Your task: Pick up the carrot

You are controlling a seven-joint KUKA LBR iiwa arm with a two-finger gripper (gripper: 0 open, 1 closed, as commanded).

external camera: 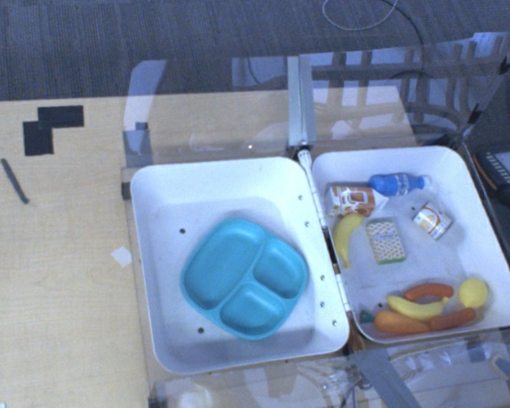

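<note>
Carrot: orange, lying on its side along the near wall of the right bin, at its near-left corner, with a small green bit at its left end.
Touching the carrot: a yellow curved fruit just behind it; a reddish long piece at its right end, on the same line.
Also in that near row: an orange-red sausage-shaped piece behind the yellow one; a lemon toward the near-right corner.
Claw: cannot tell whether apart, together or clamped on anything.
Carrot relative to claw: cannot tell; nothing touching the carrot from above.
Middle of right bin: a green patterned block; a small tilted can to its right, apart from it.
Left wall of right bin: a banana, running near to far.
Far side of right bin: a printed packet and a blue bottle lying on its side, just beside each other.
Left bin: a blue three-compartment plate resting near the middle, turned at an angle.
Bench: pale wood left of the bins, with black tape marks and a thin dark stick at the far left.
</note>
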